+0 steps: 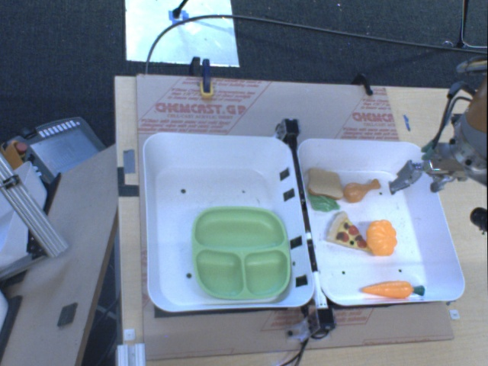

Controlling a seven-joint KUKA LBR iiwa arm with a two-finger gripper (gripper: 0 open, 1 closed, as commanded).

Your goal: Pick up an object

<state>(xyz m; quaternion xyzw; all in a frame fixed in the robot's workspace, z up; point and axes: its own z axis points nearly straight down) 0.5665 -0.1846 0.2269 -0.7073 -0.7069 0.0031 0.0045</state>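
The claw (pixel 412 175) hangs over the upper right part of the right bin (pixel 450 258), reaching in from the right on the grey arm (pixel 465 139). Whether it is spread or pressed together I cannot tell (it shows as one small grey shape pointing left and slightly down), and nothing is seen between its tips.

Just left of it lies a toy chicken drumstick (pixel 360 190), its long axis roughly left to right, the thin bone end toward the claw and the fat end toward the bin divider. Touching that fat end is a tan bread slice (pixel 324 181), with a green leaf (pixel 325 203) tucked partly under its lower edge. Below these sits a pizza slice (pixel 347 232), its tip pointing up and left and its crust toward the lower right; right beside it is a lumpy orange pepper-like toy (pixel 382 237). Near the bin's front wall lies a carrot (pixel 391 289), long axis left to right, narrow tip to the left and green stem end to the right.

The left bin (pixel 164 197) holds a pale green divided plate (pixel 242 252) with three compartments, set toward the front. Both bins rest on a cardboard sheet (pixel 229 105) on the tabletop (pixel 423 101).
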